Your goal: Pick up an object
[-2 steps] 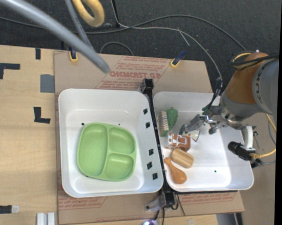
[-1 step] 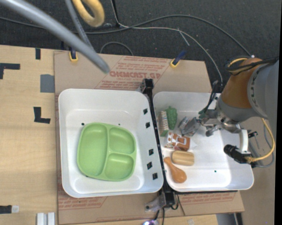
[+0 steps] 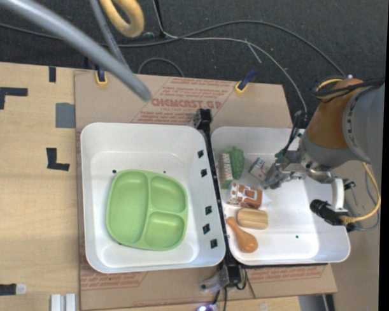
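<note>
Small packet point(image 3: 257, 165) lies just beside the gripper point(image 3: 275, 175) (right bin point(image 3: 318, 248)).

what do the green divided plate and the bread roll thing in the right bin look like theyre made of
Green divided plate: looks like molded plastic, smooth with a soft sheen, one even colour and rounded compartment ridges. Bread roll: probably a plastic or rubber toy, with a matte tan surface and a uniform shape; the picture is too coarse to tell which.
</note>
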`<state>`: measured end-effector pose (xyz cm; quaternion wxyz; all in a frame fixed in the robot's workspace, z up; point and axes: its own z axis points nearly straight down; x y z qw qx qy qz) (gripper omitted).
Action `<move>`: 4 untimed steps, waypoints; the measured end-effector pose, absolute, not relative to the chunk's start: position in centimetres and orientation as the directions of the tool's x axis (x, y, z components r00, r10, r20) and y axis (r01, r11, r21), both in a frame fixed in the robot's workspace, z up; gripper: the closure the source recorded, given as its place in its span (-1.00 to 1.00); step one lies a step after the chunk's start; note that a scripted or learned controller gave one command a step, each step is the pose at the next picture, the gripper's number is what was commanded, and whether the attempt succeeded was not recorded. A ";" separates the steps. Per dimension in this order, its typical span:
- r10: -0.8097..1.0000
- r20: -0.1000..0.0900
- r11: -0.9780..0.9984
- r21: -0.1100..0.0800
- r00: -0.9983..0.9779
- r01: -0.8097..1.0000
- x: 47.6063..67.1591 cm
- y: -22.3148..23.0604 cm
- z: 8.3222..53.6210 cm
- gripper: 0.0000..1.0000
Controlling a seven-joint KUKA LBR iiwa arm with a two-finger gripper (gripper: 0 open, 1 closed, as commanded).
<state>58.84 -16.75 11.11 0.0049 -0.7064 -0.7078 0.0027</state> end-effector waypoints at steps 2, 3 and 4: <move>1.000 -0.001 0.002 0.001 -0.002 1.000 59.3 -17.2 22.2 1.00; 1.000 0.001 0.001 -0.003 -0.001 1.000 59.3 -17.1 23.7 1.00; 1.000 0.003 0.007 -0.004 -0.007 1.000 59.8 -11.5 24.3 1.00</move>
